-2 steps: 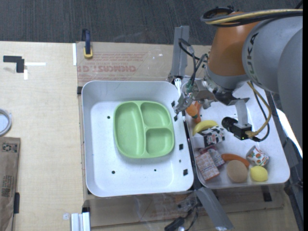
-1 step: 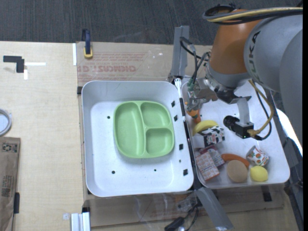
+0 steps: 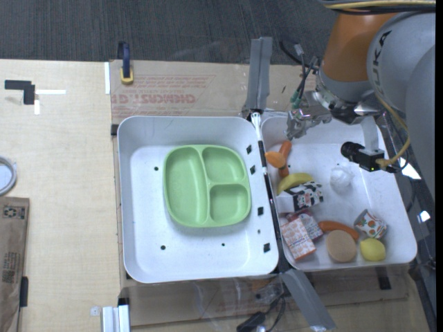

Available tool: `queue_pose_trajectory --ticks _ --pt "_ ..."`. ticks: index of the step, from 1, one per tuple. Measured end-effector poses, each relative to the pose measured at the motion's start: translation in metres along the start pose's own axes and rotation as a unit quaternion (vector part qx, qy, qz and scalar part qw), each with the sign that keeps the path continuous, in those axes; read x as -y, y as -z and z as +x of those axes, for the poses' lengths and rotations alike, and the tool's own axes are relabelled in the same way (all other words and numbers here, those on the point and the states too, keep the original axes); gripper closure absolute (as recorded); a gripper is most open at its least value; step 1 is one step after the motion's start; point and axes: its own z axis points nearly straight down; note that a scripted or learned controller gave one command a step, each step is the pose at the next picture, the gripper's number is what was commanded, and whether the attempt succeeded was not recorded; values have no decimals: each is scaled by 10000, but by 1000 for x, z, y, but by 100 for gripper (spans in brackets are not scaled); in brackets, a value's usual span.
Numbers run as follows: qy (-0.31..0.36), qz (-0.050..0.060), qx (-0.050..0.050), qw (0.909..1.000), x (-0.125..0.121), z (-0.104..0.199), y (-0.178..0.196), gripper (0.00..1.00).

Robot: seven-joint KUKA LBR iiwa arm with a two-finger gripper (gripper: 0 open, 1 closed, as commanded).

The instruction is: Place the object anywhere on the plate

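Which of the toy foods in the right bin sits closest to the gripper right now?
The orange carrot-shaped toy, directly below the gripper at the right bin's upper left; the yellow banana lies farther down.

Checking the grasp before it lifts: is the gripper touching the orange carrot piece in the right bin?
Cannot tell. In the camera view the gripper sits just above the carrot piece and partly overlaps it, so neither contact nor a gap shows plainly.

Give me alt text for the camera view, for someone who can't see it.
The gripper hangs over the right bin above an orange carrot, near a banana and other toy food; a green divided plate sits in the left bin.
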Motion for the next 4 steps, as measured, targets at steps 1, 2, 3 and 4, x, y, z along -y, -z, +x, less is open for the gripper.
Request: queue_pose_trajectory --ticks 1,2,3,4 --pt "501 -10 2 9987 -10 3 92 100" --pt "590 -7 2 9983 -16 39 170 100" --pt "527 -4 2 9986 -25 88 220 100" --pt "1025 5 1 9947 -8 65 182 100"
